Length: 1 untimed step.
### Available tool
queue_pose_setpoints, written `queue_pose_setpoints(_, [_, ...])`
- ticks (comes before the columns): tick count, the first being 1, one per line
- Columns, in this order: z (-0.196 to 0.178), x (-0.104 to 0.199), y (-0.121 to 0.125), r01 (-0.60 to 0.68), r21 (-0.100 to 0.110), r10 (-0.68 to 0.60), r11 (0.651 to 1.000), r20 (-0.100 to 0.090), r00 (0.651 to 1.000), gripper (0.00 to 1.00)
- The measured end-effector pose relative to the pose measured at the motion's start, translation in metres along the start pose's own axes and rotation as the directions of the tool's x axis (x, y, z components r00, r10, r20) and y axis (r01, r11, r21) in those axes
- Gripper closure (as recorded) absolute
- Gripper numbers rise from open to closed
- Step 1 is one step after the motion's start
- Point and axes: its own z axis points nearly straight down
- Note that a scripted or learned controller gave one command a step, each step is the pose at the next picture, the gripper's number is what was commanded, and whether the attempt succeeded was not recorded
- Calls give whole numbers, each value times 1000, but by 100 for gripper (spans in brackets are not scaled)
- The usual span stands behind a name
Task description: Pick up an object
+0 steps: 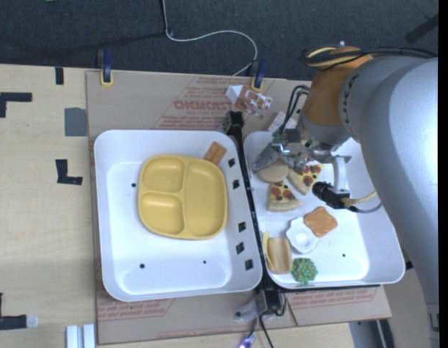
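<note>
My gripper [277, 154] is low over the back left part of the right bin [369, 263], under the orange band of the arm [327, 96]. Just below it lies a tan oval piece of toy food [272, 172]. Two toy pizza slices lie close by, one [283, 195] in front of the tan piece and one [306, 177] to its right. Further forward in the same bin are a toast slice [322, 222], a fried egg [300, 237], a hot dog bun [278, 254] and a green broccoli [304, 270].
The left bin [122, 267] holds a yellow divided plate [183, 196] and a small brown piece [215, 152] at its back right corner. A black divider [242, 194] runs between the bins. A crumpled wrapper [249, 100] lies behind them on the cardboard.
</note>
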Motion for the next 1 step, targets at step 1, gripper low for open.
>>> queue_pose_setpoints(1, [-1, -8, -28, 2, -2, -2, 1000, 0, 1000, 0])
